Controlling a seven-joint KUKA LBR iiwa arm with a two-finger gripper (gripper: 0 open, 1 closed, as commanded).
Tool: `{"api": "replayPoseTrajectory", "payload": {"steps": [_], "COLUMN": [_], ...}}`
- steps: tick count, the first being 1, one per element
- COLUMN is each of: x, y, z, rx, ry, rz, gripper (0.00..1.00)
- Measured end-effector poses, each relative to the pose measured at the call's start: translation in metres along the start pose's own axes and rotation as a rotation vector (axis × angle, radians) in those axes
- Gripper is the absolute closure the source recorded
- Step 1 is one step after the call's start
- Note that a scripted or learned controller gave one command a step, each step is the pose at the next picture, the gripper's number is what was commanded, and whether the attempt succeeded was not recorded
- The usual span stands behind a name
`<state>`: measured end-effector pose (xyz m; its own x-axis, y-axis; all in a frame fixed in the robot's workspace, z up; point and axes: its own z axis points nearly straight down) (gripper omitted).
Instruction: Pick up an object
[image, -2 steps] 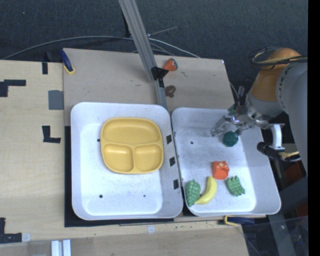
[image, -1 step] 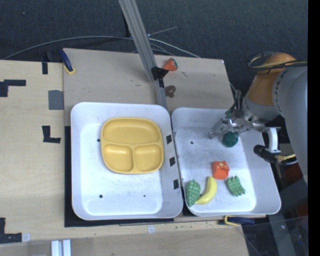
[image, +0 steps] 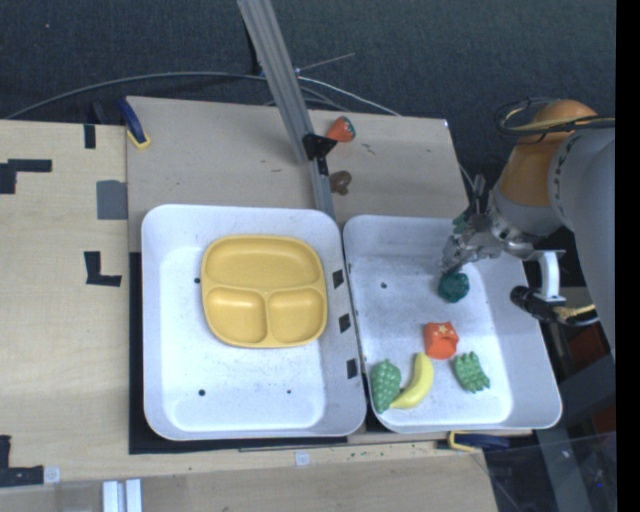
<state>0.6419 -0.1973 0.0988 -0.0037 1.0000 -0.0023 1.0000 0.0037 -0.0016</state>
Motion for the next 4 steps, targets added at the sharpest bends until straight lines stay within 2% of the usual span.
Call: {"api": "replayPoseTrajectory", "payload": {"steps": [1, 3, 4], "x": [0.002, 0.004, 0.06], "y": [-0.001, 0.001, -0.013], "z": [-0.064, -0.18, -0.164], "rx": [-0.007, -0.007, 0.001], "ry": [0.001, 0.001, 0.004], "rz": [0.002, 0.002, -0.002], "gripper": [1.0, 1.0, 1.0]}}
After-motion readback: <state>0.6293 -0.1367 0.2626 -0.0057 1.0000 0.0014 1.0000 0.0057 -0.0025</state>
